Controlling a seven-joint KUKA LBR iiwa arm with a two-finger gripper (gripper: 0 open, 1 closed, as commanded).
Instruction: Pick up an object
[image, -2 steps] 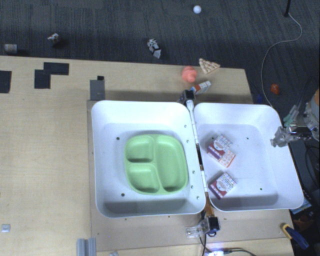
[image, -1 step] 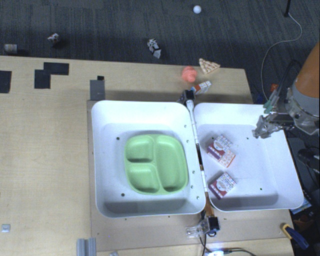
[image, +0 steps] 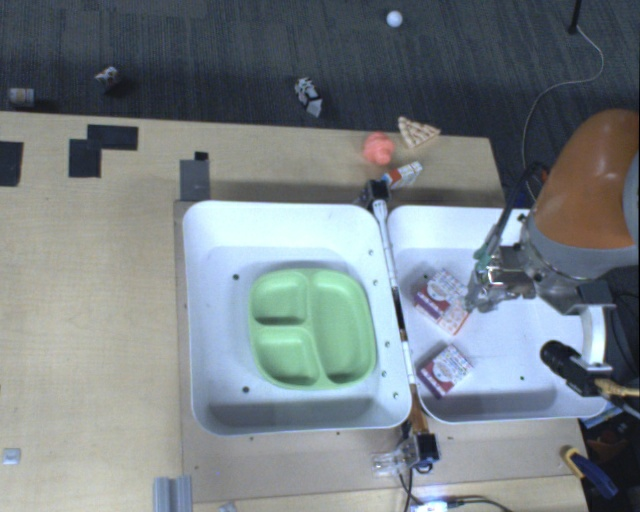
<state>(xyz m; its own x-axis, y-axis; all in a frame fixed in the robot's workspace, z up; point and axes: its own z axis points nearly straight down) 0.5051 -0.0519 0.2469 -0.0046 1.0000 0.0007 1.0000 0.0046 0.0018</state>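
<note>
I see the claw (image: 487, 285) hanging over the right bin (image: 520, 395), just right of the upper red-and-white packet (image: 442, 302); can't tell if it's clenched or released, nothing visibly between the tips. Second red-and-white packet (image: 445, 369) lies below the first, nearer that bin's front wall. Left of the right bin, touching it, sits the left bin (image: 215, 330) with a green divided tray (image: 311, 326) inside. Pink ball (image: 378, 149) on the worktop (image: 90, 330) behind the bins.
</note>
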